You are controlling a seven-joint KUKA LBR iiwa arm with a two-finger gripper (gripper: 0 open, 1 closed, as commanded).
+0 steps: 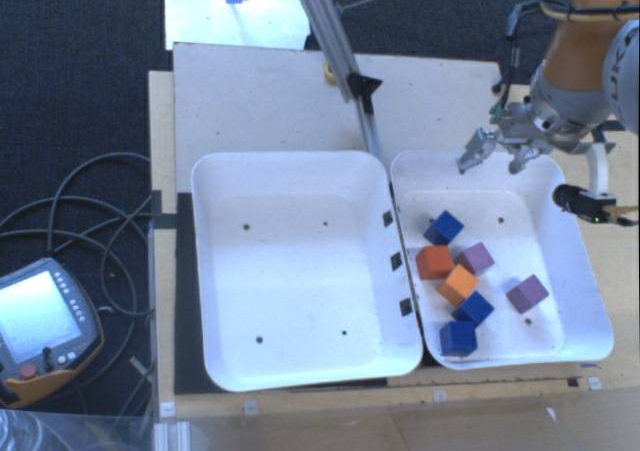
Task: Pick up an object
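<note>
Dark carpet surrounds my bench [300, 79], w/ two white bins on it. Left bin [300, 274] has bare floor. Right bin [575, 269] holds seven blocks clustered near-left: blue block [444, 228] farthest, red block [434, 262], orange block [459, 283], two purple, two more blue. Teach pendant [40, 324] sits far left w/ cables. My gripper [497, 153] hangs over right bin's far rim, fingers spread apart, holding nothing, well apart from blocks.

Clustered blocks [458, 284] crowd the right bin's [590, 284] left half, leaving its right side open.
</note>
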